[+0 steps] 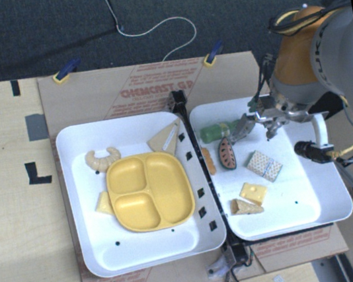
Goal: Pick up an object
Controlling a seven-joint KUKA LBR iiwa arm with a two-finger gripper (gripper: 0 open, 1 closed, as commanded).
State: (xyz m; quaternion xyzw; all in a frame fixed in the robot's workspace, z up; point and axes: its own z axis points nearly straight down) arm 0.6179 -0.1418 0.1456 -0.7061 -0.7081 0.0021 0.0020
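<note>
Cardboard point(147, 85) lay under two white bins, and I took the divider point(193, 161) between them as my mark. Left of it, the left bin point(80, 186) held a yellow tray point(150, 191), with a croissant point(101, 159) beyond the tray and a pale wedge point(166, 137) close against the divider. Right of it, in the right bin point(321, 203), lay a green bottle point(215, 132) nearest the divider's far end, a brown oval piece point(226, 155) just beside it, a checked packet point(264, 165) further right, and a cheese block point(252, 193) with a crumb-coloured bit point(244, 207) towards the near end. My gripper point(254, 124) hung over the far part of the right bin, just right of the bottle; my fingers stood apart, pinching nothing. Any piece would serve, and I judged the bottle closest. To do it well, I reckoned I should centre over its body, turn my fingers across its narrow width, keep clear of the oval piece and the divider, and drop low before closing.
</note>
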